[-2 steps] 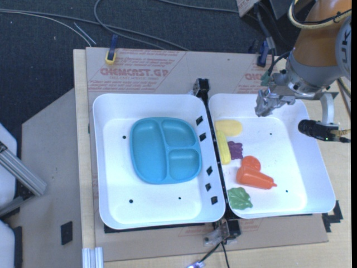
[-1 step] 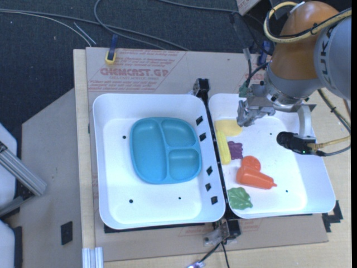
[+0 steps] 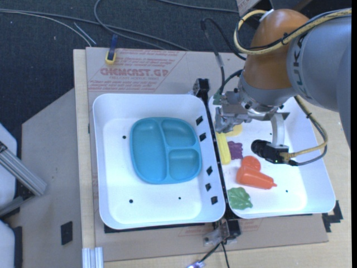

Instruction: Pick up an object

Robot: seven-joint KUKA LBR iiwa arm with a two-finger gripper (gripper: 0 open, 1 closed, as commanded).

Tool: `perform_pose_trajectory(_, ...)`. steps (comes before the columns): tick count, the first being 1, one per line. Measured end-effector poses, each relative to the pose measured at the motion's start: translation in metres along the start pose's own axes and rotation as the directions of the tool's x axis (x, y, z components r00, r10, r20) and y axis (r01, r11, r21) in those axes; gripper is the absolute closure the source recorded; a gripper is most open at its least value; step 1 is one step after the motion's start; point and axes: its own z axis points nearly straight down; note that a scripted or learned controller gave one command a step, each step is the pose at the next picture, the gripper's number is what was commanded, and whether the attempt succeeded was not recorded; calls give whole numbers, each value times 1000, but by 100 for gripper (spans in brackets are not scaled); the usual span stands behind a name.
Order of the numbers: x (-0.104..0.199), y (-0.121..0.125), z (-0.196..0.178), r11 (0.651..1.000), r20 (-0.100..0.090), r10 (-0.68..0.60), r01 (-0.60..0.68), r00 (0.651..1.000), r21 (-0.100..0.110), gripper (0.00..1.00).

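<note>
4 toy foods, a yellow corn cob (image 3: 223, 148), purple grapes (image 3: 235, 149), an orange carrot (image 3: 254, 173) and a green leaf (image 3: 239, 197), lie unlifted in the right bin (image 3: 312, 200) below the gripper (image 3: 230, 123), whose grip state cannot be determined, so the pick remains undone.

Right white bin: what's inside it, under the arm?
In the right white bin: a yellow corn cob, purple grapes, an orange carrot-shaped toy and a green leafy toy. The grey arm covers the bin's far part, so anything there is hidden.
</note>
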Motion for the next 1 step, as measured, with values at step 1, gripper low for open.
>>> perform_pose_trajectory(1, 49, -11, 7, 1000, 1, 1, -1, 1000, 0, 100)
